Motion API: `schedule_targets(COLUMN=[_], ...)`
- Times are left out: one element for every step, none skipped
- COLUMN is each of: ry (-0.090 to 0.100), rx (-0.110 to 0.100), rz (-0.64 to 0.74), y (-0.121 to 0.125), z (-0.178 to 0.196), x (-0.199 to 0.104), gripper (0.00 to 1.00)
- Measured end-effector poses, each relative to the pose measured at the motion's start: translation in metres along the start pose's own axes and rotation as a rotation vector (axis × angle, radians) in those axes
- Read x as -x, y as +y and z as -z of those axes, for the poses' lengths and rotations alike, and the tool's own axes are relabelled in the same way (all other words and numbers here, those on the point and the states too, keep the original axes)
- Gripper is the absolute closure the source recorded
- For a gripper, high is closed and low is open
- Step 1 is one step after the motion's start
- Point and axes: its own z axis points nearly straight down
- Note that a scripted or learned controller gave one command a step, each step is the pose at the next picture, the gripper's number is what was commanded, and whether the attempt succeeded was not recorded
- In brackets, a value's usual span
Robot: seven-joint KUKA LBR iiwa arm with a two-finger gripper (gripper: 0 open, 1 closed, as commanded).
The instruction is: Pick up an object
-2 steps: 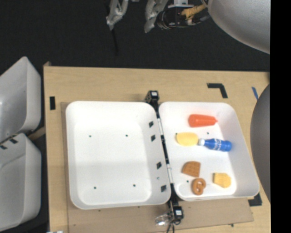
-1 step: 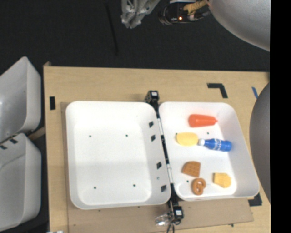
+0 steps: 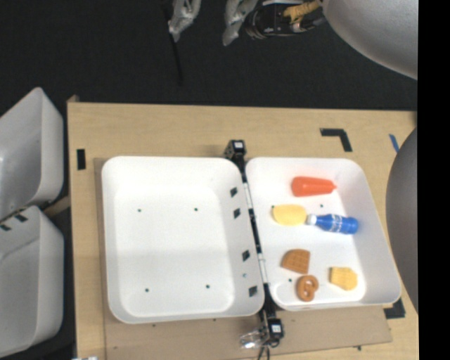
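Six toys, right bin (image 3: 376, 232), tool (image 3: 207, 20) raised

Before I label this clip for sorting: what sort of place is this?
Probably a robot grasping test bench: two shallow white bins side by side on a wooden board, small toy foods like the orange plastic carrot.
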Motion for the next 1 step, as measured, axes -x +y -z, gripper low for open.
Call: schedule_targets(ry=[-0.001], rx=[0.007], rz=[0.000], y=[0.0022], z=[0.0089], x=[0.0009], gripper=[1.00])
